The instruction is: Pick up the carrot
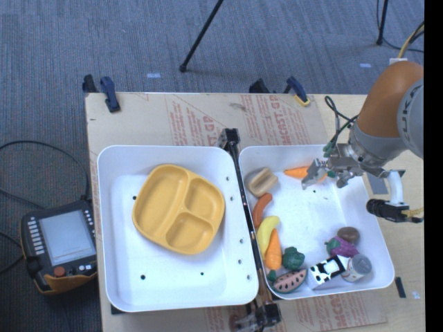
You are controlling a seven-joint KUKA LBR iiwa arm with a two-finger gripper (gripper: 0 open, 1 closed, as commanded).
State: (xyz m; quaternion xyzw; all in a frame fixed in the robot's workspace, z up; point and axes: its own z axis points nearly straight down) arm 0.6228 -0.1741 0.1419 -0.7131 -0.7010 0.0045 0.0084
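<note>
Toward the far side of the right bin (379,235), out on bare white floor: the carrot (297,172), taken to be the small orange tapered piece there. Lies with its long axis roughly across the bin, thin end pointing left toward the bun (261,180), thick end right. Sits right at the tip of the gripper (313,176), touching or all but touching it. Cannot tell whether gripped or merely beside, and cannot tell how wide the gripper stands, since the tip reads as a dark blur against the orange. So nothing to reach for: the carrot lies immediately left of the gripper, in line with the arm's approach from the right. Looks well placed for a closing across the thick end, if not already made. Open room all round: far rim near behind, bun just left but apart, clear floor in front and to the right. Straight up appears the free way out, with nothing overhanging. Worth noting a second orange tapered piece (273,249) by the near-left wall, standing along the divider, packed against a banana (266,230) and a green piece (293,258), with a watermelon slice (289,280) below it. Far from the gripper and crowded, hence a much harder target if that were the one meant. Over in the left bin (111,185), a yellow divided plate (180,208), well apart from all this.
</note>
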